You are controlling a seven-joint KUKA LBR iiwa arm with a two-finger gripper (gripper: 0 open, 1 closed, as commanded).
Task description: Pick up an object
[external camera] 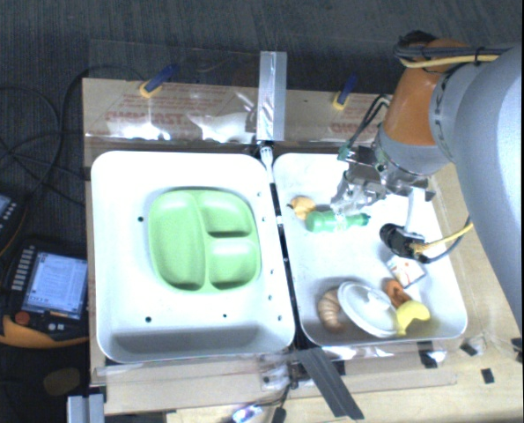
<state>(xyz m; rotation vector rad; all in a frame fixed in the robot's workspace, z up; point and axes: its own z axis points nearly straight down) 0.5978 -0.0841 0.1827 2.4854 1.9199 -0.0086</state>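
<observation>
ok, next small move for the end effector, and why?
Probably a short descent onto the green toy. The end effector sits just above its right end in the right bin, with nothing visibly between its fingers. The yellow piece lies close beside it, so go straight down.

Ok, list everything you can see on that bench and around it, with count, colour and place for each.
Bins: two, white, side by side on the bench.
Divided plate: one, green, middle of the left bin.
Green object: one, green, upper part of the right bin, below the gripper.
Small yellowish object: one, just left of the green object.
White dish: one, lower part of the right bin.
Brown ribbed object: one, against the dish's left side.
Yellow object: one, lower right corner of the right bin.
Handheld screens: two, floor left of the bench.
Arm: one, grey with orange band, upper right.
Gripper: one, above the right bin.
</observation>
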